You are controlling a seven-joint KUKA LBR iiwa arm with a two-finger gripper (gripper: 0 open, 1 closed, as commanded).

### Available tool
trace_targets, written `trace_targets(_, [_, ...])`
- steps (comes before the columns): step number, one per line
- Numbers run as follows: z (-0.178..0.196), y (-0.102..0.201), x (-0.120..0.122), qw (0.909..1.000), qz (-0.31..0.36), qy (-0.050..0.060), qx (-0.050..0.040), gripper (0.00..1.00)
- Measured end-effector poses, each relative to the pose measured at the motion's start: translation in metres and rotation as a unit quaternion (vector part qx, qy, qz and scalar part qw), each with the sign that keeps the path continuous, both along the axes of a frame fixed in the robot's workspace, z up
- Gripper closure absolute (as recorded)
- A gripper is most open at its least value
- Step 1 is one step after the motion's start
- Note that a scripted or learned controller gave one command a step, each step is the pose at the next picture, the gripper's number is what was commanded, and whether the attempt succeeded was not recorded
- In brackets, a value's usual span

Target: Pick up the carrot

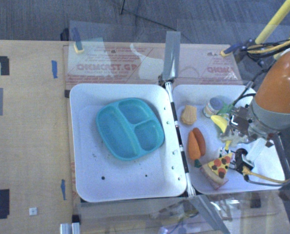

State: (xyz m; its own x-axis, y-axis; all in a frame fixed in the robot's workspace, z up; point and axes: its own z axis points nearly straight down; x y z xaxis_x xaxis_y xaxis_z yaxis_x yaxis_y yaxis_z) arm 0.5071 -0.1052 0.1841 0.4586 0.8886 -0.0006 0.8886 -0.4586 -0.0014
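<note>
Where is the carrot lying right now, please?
The carrot lies in the right bin, near its left wall, just below the tan bread-like piece and above the pizza slice.

This was a robotics lab: a plywood table (23, 145) marked with black tape squares (3, 66) carried two white bins (81, 179), toy food (196, 143) (plastic, by its look) filled the right one, and loose cables (267, 43) hung at upper right.

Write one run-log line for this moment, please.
orange toy carrot: lying in right white bin | tool: above bin, right of carrot | carrot not held
</note>
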Motion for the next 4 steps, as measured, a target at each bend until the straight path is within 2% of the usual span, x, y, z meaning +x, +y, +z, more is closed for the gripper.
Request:
trace_targets(1, [0.000,0.000,0.000,1.0000,0.000,0.000,0.0001,0.00])
trace_targets(2, [-0.053,0.007,-0.010,0.9996,0.029,-0.009,-0.0015,0.00])
trace_targets(3, [-0.065,-0.002,0.062,0.9991,0.028,-0.031,-0.0107,0.00])
trace_targets(4, [-0.066,0.004,0.037,0.9947,0.090,-0.047,-0.0185,0.00])
